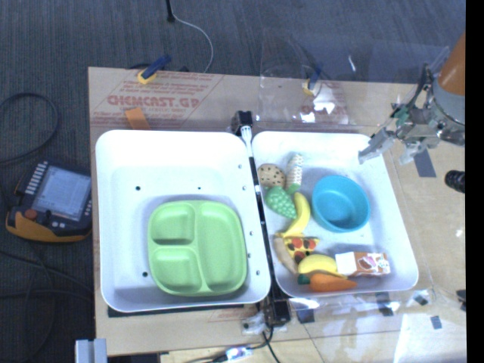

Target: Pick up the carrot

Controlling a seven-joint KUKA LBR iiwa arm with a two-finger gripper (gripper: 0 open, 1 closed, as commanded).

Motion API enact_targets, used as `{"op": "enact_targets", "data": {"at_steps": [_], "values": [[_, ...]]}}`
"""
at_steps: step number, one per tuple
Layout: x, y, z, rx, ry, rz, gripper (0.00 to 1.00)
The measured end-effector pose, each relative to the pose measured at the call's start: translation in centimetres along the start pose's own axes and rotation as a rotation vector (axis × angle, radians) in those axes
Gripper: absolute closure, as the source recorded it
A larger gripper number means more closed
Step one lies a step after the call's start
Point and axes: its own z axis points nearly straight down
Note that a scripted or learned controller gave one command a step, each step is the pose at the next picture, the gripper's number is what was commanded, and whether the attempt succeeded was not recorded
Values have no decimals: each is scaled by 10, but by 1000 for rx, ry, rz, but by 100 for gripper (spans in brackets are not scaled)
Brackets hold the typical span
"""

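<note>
Carrot: small orange plastic carrot lying at the near edge of the right white bin, long axis running left-right, touching a yellow toy lemon.
Neighbours: blue round bowl further back.
Gripper: two-finger gripper hovers over the far right rim, fingers apart and empty; carrot lies well toward the near-left.

On my feed the arm shows an orange band above a grey wrist section. Below it I see the gripper, a cluster of pale grey metal parts with small green and dark fittings and slim silvery fingers.
</note>
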Motion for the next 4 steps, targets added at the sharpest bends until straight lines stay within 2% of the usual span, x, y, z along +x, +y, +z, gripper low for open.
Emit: {"op": "enact_targets", "data": {"at_steps": [1,2,3,4], "values": [[35,-83,-79,-12,-3,-22,0],[104,-117,-110,-5,-2,-274,0],[105,-116,-119,-5,-3,-275,100],[105,-116,-119,-4,-3,-275,0]]}}
